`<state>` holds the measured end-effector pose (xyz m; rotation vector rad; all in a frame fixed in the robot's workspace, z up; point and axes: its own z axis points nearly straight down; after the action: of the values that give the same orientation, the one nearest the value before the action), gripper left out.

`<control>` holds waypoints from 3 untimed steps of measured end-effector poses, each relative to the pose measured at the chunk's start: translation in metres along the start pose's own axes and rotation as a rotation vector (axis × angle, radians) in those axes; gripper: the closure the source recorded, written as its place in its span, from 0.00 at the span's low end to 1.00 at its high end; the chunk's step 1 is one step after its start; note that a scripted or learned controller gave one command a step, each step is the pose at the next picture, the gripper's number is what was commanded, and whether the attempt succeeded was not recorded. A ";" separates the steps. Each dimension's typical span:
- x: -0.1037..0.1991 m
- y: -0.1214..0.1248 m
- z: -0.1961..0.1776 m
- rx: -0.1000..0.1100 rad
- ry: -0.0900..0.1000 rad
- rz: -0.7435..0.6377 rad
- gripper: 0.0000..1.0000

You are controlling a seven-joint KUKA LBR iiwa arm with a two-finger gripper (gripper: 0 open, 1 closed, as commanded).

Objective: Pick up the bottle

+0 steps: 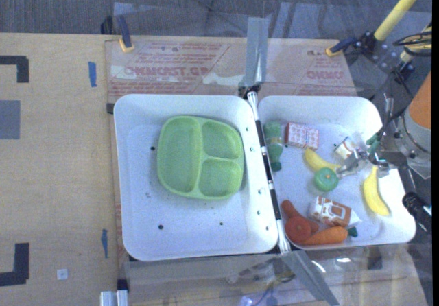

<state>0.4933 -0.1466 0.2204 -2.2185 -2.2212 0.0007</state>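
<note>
The bottle lies on its side in the right bin, pressed up against the bin's left wall with its green body running along that wall (a spot that leaves little room for a finger on the wall side). It touches nothing else; the small red-and-white carton sits just beside it, toward the middle of the bin.

The gripper is low over the middle of the same bin, reaching in from the right, well apart from the bottle. Whether it is spread or pressed together I cannot tell: the metal parts blur into one bright patch. Nothing can be seen pinched in it. Just beside it are a round green fruit and a small banana, with a larger banana nearer the right wall, so it looks closer to those than to its target.

At the bin's near edge a carrot, a red piece and a second carton crowd together. The left bin holds a green divided plate. Both bins rest on a cardboard-covered desk.

My judgement: the pick has not begun in earnest.
</note>
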 end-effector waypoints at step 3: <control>-0.019 0.075 0.131 -0.006 -0.003 0.073 0.00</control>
<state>0.5677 -0.1655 0.0891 -2.3028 -2.1429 -0.0026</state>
